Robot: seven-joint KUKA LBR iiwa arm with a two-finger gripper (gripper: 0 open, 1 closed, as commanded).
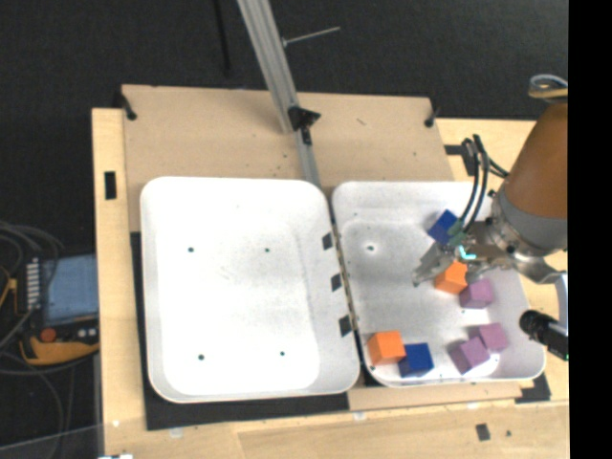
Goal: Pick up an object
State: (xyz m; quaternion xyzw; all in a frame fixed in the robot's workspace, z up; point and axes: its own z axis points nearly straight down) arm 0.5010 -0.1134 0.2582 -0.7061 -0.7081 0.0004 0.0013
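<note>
In the right bin (382, 208), the gripper (446, 264) reaches down from the grey and orange arm (540, 175). Its two thin metal fingers (427, 268) pinch a small orange block (451, 277), which sits just off the bin floor beside them. A blue block (443, 225) lies just behind it, and a soft-looking purple block (476, 294) is just to the right, touching or almost touching. Near the front edge sit another orange cube (386, 346) and a blue cube (416, 359), side by side. Two more purple blocks (478, 346) rest close together near the front right corner. The left bin (234, 285) is smooth white plastic with round corners. Both bins rest on a flat wooden bench (239, 132).
</note>
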